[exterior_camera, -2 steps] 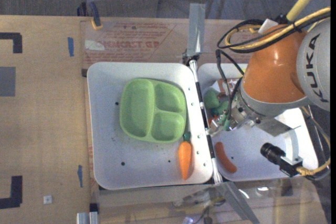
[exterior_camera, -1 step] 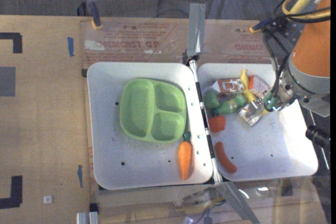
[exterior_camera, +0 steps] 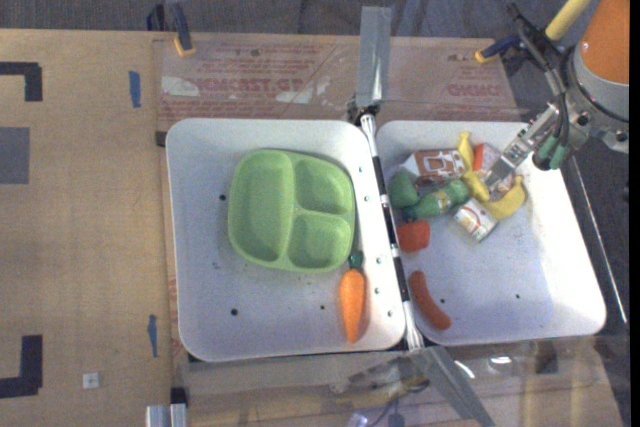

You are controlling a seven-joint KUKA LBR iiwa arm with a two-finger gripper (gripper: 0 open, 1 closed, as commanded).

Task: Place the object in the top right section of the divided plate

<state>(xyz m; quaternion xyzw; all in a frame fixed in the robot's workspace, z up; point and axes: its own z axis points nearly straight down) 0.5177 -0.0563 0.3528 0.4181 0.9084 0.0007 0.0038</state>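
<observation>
The green divided plate [exterior_camera: 292, 210] lies in the left bin [exterior_camera: 200, 295], with nothing in its sections. An orange carrot [exterior_camera: 352, 303] rests just below the plate's lower right corner, near the wall between the bins. My gripper [exterior_camera: 503, 171] reaches in from the right and hangs low over the toy pile in the right bin [exterior_camera: 540, 285]. Its tip is right above a yellow banana [exterior_camera: 507, 201]. Whether anything is in its grasp cannot be made out.
The pile in the right bin includes a brown box [exterior_camera: 437, 162], green vegetables [exterior_camera: 425, 197], a red piece [exterior_camera: 413, 235], a small white pack [exterior_camera: 474, 221] and a red sausage [exterior_camera: 431, 301]. A metal clamp bar [exterior_camera: 372, 55] stands behind the bins.
</observation>
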